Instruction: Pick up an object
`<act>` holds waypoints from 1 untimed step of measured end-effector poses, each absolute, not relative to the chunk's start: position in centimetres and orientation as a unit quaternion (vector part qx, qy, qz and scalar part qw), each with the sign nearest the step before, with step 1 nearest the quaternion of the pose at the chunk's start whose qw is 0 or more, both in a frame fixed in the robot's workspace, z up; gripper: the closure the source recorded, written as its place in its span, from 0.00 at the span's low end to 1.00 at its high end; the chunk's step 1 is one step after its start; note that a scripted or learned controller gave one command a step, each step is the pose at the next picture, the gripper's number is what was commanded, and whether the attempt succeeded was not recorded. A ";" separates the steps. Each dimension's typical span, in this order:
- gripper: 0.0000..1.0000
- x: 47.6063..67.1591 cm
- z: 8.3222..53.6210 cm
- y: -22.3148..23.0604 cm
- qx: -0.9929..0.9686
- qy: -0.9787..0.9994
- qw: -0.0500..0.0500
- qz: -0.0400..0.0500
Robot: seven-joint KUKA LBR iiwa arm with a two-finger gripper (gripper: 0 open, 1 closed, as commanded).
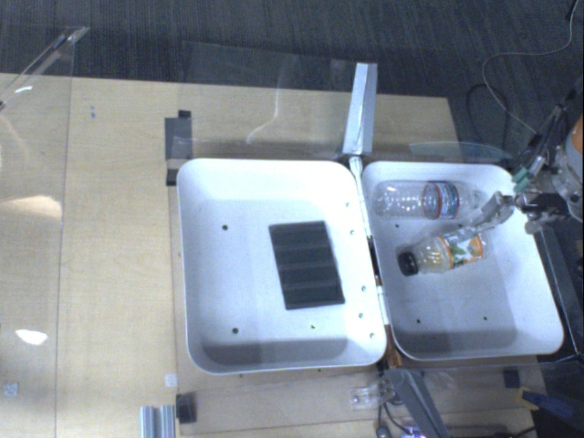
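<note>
Two clear plastic bottles lie in the right bin (474, 322). One with a blue label (422, 199) rests on its side near the far wall. The other, with a black cap and a colourful label (443, 252), lies tilted just in front of it. A black ribbed rectangular pad (306, 264) sits flat in the middle of the left bin (210, 245). My gripper (490, 213) reaches in from the right edge, low over the right bin, its tip close to the label end of the black-capped bottle and beside the blue-label bottle's base.
The arm's wrist (561, 176) hangs over the right bin's right rim, with cables behind it. A metal strut (360, 108) stands upright at the far junction of the two bins. Clear panels lean at the far left of the wooden bench (91, 245).
</note>
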State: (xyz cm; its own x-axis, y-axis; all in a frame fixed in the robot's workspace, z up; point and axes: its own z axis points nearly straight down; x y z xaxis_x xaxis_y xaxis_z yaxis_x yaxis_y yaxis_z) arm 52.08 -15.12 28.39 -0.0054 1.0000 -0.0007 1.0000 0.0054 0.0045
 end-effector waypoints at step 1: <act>0.00 48.8 37.1 -20.3 0.687 0.727 0.004 0.002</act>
